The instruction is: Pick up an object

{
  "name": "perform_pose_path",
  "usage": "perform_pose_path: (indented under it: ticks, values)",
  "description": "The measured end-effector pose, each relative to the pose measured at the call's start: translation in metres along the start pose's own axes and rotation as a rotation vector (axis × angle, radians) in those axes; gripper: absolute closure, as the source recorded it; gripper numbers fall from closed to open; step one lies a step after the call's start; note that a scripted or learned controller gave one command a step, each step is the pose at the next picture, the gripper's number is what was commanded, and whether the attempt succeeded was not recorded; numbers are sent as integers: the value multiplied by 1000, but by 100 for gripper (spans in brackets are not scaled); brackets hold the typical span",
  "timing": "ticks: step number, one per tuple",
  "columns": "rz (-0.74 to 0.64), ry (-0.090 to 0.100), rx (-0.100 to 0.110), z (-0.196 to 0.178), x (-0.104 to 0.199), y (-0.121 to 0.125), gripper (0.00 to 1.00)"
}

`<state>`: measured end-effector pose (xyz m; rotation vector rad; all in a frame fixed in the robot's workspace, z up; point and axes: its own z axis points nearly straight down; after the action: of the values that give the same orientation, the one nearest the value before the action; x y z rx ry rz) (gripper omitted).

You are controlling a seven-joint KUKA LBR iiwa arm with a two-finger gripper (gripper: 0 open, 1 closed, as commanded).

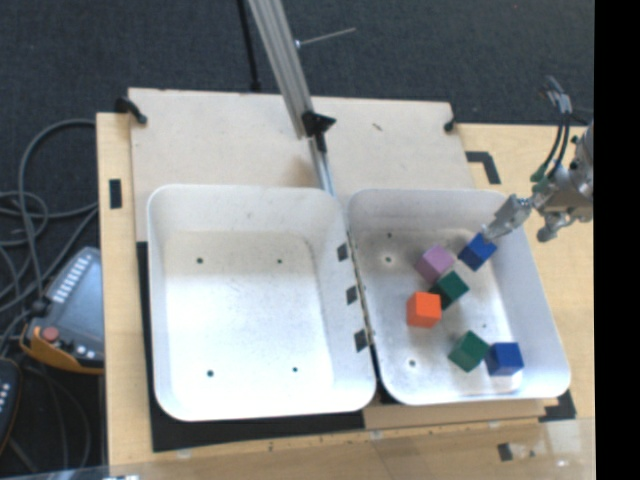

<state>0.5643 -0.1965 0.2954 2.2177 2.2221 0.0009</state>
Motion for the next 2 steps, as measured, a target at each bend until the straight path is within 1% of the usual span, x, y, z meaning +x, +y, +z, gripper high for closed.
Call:
perform_pose_path:
  ticks: [1,2]
  values:
    - [2,3,9,105,18,-3,0]
    - [-1,-6,-8,196,50,11,0]
